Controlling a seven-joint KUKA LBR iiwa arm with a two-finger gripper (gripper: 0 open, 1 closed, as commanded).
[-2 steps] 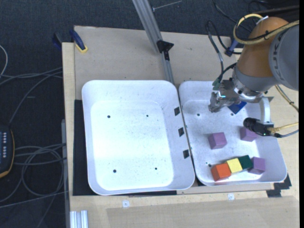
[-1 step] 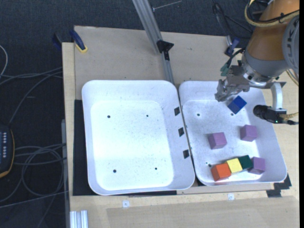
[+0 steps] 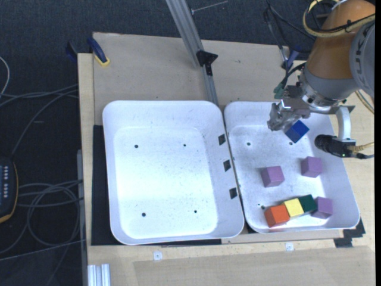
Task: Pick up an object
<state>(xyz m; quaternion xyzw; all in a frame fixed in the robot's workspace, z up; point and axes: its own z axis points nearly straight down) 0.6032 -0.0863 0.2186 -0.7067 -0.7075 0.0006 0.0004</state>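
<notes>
My gripper (image 3: 280, 121) hangs over the back part of the right bin (image 3: 253, 109). A blue block (image 3: 297, 130) sits tilted right against the gripper's lower right side; whether it is gripped or just beside the gripper cannot be made out. Further forward in the same bin lie two purple cubes (image 3: 272, 176) (image 3: 311, 166). Along the front wall runs a row of an orange block (image 3: 277, 215), a yellow block (image 3: 293, 207), a green block (image 3: 307, 204) and a third purple cube (image 3: 324, 207).
The left bin (image 3: 113, 159) stands beside the right one, joined by black clips (image 3: 226, 165) along the shared edge. A slanted metal pole (image 3: 190, 28) rises behind the bins. The arm's orange band (image 3: 333, 34) looms over the right bin's back right corner.
</notes>
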